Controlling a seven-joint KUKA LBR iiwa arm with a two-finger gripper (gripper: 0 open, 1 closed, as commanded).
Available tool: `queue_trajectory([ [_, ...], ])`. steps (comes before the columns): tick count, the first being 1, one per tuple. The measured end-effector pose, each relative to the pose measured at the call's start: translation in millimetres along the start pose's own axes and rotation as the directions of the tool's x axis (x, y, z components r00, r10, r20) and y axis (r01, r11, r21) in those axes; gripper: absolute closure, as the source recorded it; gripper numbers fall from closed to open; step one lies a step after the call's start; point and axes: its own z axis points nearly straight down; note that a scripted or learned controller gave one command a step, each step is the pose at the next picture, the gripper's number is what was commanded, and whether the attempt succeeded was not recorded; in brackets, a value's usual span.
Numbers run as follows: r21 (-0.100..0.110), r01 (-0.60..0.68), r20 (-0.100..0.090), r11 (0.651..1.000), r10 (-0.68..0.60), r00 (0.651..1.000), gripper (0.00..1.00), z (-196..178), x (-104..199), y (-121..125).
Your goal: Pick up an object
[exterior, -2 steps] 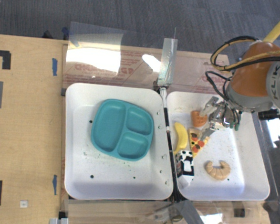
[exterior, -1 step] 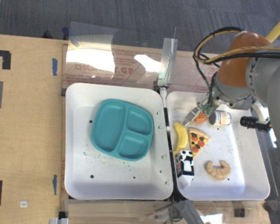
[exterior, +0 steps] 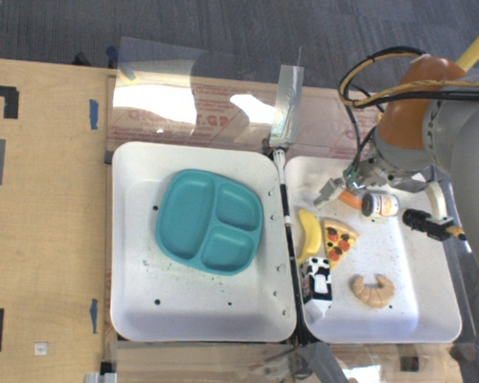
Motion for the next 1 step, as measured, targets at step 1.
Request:
queue_trajectory([
  [1, 0.002, -0.227, -0.001, 0.974, 0.227, 0.974, 0.00, 14.9, -0.9, 7.1],
])
